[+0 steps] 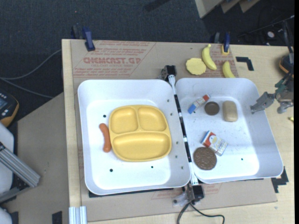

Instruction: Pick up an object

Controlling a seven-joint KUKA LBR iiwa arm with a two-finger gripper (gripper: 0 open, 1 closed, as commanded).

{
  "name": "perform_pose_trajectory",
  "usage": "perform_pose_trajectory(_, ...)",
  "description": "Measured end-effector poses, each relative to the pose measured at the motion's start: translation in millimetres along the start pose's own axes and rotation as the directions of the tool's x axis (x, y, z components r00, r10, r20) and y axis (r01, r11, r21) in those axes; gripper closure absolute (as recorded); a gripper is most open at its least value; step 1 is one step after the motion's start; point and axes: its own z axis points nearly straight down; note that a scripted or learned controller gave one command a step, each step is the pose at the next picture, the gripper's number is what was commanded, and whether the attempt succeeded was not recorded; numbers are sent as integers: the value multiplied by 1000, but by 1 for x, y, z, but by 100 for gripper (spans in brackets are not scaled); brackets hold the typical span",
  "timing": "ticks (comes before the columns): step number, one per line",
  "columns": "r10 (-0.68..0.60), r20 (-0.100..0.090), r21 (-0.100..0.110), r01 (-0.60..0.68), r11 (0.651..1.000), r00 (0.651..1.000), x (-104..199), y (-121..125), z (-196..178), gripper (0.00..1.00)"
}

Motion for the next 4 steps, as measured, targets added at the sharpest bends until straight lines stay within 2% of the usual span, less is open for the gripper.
perform_pose_trajectory(1,-5,-7,13,5,1000,1000,51,9,138,0)
perform_pose_trajectory(2,-7,0,-3,7,1000,1000,91,71,173,0)
perform_pose_trajectory(3,-7,-3,13,7,1000,1000,64,130,171,0)
perform_pose_trajectory(4,-3,4,16,3,1000,1000,84,128,171,0)
